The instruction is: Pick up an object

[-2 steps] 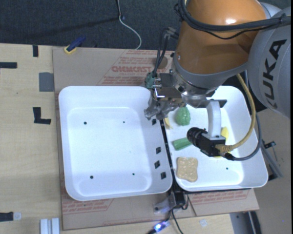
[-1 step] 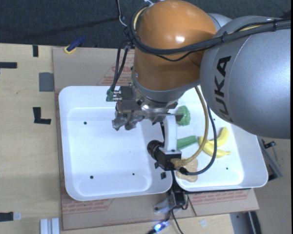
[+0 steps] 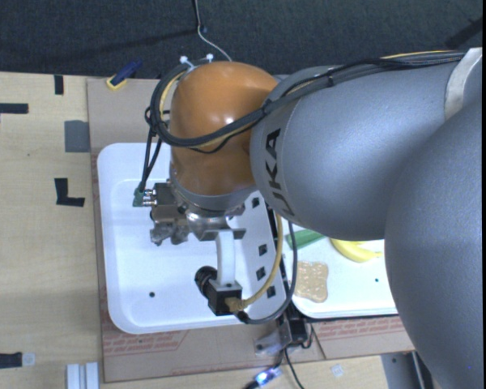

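My arm reaches in from the right, and its orange band (image 3: 219, 128) hangs over the left bin (image 3: 125, 298). The gripper (image 3: 176, 227) points down into that bin, mostly hidden beneath the wrist. No object shows at the gripper. The right bin (image 3: 348, 306) holds a flat tan piece (image 3: 312, 280), a yellow banana-shaped object (image 3: 355, 252) and a green object (image 3: 306, 237). All three lie to the right of the gripper and are partly covered by the arm.
Both bins rest on a brown cardboard sheet (image 3: 146, 343) on the wooden bench (image 3: 32, 241). Black tape marks (image 3: 65, 193) lie on the bench to the left. The large grey arm link (image 3: 389, 177) blocks most of the right bin.
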Motion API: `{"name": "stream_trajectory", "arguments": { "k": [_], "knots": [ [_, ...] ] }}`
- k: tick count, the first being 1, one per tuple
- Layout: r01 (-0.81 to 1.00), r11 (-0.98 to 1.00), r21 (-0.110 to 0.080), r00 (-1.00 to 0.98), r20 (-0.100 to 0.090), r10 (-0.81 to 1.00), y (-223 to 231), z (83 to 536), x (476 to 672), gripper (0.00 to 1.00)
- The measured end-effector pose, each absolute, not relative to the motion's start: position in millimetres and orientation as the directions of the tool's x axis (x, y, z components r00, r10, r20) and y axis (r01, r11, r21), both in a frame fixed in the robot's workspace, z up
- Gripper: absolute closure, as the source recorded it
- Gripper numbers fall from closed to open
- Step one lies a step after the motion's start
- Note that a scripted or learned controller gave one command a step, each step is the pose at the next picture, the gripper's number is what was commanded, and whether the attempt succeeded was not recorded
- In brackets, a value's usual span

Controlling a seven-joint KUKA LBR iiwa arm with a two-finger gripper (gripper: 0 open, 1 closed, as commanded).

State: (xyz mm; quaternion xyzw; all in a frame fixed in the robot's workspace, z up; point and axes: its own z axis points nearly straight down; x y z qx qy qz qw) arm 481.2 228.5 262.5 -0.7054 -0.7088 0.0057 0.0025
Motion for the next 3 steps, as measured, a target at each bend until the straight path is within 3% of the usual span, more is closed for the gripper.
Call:
{"name": "stream_trajectory", "arguments": {
  "k": [1,2,3],
  "knots": [
    [1.0,0.002,-0.001,-0.002,-0.001,1.0,234,255,532.4,1.0],
    [1.0,0.001,-0.01,-0.001,-0.004,1.0,233,219,480.0,1.0],
    [1.0,0.003,-0.001,-0.003,0.0,1.0,234,232,503.1,1.0]
  ]
}}
